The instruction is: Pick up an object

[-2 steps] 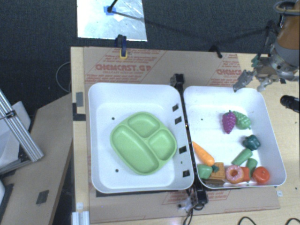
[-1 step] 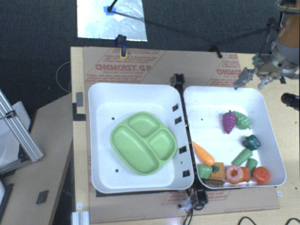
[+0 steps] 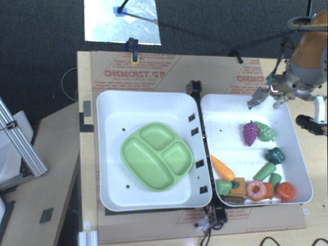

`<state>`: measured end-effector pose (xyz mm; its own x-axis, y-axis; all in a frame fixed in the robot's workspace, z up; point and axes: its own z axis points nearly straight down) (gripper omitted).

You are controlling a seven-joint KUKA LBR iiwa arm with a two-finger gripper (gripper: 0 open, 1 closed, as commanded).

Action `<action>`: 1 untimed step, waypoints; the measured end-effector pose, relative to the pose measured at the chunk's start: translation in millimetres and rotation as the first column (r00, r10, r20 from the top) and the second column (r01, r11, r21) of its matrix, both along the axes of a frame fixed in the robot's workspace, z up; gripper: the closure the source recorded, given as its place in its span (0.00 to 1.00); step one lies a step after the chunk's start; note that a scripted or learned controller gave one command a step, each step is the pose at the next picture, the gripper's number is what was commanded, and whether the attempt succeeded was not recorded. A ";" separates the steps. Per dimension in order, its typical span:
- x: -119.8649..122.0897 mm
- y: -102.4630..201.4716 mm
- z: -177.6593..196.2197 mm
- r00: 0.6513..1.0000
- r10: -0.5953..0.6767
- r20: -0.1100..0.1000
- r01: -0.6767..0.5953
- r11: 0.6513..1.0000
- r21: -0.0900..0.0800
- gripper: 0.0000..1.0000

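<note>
Two white bins (image 3: 110, 152): the left holds a pale green divided plate (image 3: 156, 156); the right holds purple grapes (image 3: 250, 133), an orange carrot (image 3: 222, 168), a pink-frosted doughnut (image 3: 255, 190) and a red tomato (image 3: 285, 190).

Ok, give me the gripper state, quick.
Gripper: open, holding nothing, above the right bin's far edge.
</note>
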<state>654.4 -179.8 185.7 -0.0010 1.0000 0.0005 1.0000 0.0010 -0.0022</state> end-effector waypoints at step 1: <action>1.2 -2.4 -42.0 1.000 0.000 0.001 0.000 1.000 0.000 0.00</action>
<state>655.6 -182.2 143.7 -0.0008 1.0000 0.0000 1.0000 0.0008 -0.0011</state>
